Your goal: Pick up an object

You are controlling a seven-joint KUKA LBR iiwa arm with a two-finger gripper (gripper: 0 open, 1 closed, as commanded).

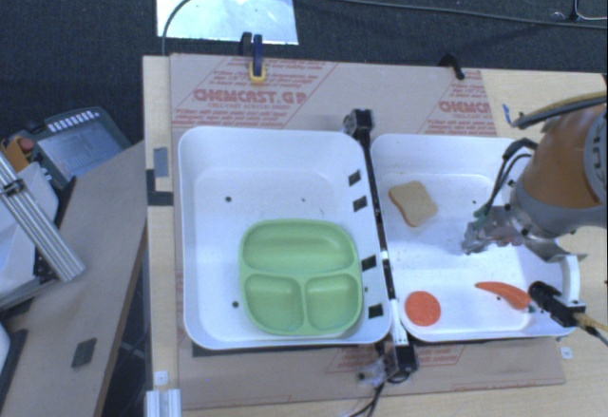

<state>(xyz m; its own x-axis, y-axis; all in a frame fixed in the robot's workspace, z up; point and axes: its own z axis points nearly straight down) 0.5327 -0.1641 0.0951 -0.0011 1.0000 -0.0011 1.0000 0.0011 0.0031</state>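
From my station I see three loose things in the right bin (pixel 446 154), any of which could be the pick. The tan slice of toast (pixel 413 202) lies flat in the bin's upper left part, near the divider between the bins. The round orange disc (pixel 423 308) lies near the bin's front left corner, well apart from the toast. The orange carrot-like piece (pixel 502 292) lies toward the front right, its length running roughly along the front wall, with the disc off to its left.

My claw (pixel 483 236) sits low over the middle right of this bin, above the bare white floor between the toast and the carrot-like piece. It appears apart from all three things, and I see nothing between its tips. I cannot tell from this slant whether it is wide or narrow; the metal tip is a small blurred grey shape. Behind it the grey arm (pixel 556 206) with its orange band comes in from the right.

In the left bin (pixel 204 216) a green divided plate (pixel 301 274) rests in the front half, with one long compartment at the back and two smaller ones at the front. Both bins stand on a printed cardboard sheet (pixel 285 92) laid over the table (pixel 104 216).
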